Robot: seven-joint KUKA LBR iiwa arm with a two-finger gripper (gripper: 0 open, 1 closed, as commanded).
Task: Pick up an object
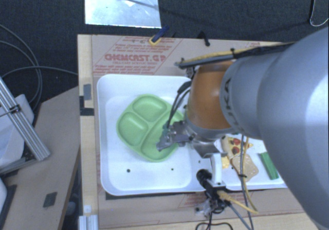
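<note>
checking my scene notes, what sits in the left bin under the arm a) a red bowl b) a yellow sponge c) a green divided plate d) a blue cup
c, a green divided plate with several compartments lies in the left white bin, with the pincer over its right edge.

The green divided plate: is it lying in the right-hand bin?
No, the green divided plate lies in the left bin, while the right bin holds smaller items under the arm.
</note>
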